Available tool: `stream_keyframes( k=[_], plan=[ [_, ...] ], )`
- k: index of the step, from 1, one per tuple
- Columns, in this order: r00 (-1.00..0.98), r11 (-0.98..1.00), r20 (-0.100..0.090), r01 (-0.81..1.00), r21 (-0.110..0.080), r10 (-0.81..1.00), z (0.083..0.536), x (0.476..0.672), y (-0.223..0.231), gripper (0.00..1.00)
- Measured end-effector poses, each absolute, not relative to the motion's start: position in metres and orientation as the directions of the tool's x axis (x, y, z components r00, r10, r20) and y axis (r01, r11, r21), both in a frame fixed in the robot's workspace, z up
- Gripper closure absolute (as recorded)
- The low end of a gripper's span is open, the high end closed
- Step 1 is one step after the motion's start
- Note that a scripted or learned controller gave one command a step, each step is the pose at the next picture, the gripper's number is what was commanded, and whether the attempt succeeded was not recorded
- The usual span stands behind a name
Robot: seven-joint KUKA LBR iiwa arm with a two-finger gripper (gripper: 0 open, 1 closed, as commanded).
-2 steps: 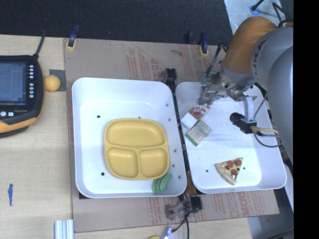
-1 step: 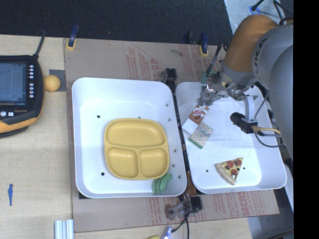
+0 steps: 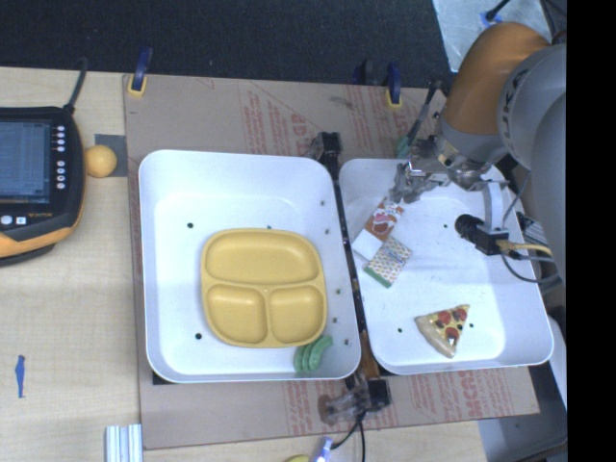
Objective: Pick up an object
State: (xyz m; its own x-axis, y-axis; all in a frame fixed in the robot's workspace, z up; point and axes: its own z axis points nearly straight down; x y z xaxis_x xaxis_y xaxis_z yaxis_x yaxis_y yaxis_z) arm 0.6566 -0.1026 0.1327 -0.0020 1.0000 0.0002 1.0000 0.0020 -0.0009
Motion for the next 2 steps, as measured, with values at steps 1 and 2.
stream_keyframes(
  k=[1,2],
  plan=[
    [-0.003,0.003,-0.001,1.000,0.000,1.000,0.112,0.657,-0.105,0.00],
    [-0.002,0.002,0.000,1.000,-0.004,1.000,0.092,0.656,-0.128,0.00]
  ],
)
